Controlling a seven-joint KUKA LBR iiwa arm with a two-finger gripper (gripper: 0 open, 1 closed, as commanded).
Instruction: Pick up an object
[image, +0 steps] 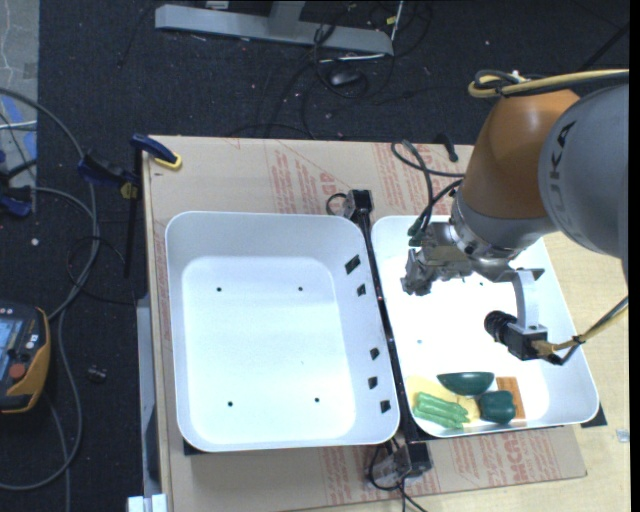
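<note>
Hovering over the right shallow white plastic bin (560, 300), the hand (432, 268) sits well apart from the dark green bowl-shaped object (466, 381) near that bin's front wall; its grip state cannot be told. Descending there risks grasping nothing.

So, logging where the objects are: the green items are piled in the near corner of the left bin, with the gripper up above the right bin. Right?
Not quite. The camera view shows the green items in the near corner of the right bin, not the left bin. The gripper is above the right bin, as you said.
</note>
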